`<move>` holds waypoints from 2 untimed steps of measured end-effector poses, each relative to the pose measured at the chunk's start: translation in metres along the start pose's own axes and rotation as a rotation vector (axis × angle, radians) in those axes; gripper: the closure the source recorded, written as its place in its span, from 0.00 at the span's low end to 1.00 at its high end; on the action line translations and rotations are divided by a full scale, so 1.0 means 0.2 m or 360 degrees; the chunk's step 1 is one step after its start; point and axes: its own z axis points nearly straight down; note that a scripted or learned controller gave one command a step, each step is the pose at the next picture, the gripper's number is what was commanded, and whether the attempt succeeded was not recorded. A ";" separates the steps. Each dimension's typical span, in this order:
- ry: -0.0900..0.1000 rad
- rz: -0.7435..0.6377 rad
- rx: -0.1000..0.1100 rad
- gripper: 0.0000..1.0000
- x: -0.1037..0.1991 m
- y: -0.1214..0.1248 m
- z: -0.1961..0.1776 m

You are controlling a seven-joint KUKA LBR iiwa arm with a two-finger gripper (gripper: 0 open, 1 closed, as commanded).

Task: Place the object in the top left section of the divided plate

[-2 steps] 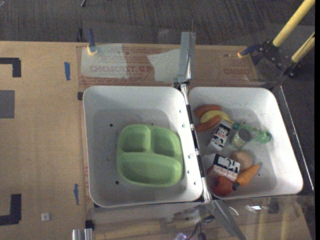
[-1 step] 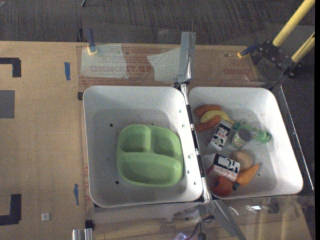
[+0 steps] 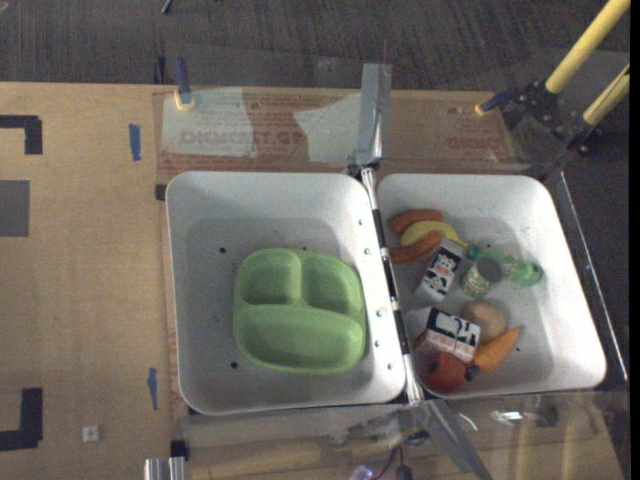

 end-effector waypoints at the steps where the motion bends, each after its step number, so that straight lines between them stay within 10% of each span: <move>1: 0.0021 -0.0087 0.0017 1.00 0.05 0.14 0.48; 2: 0.0019 -0.0293 0.0012 1.00 0.16 0.03 0.20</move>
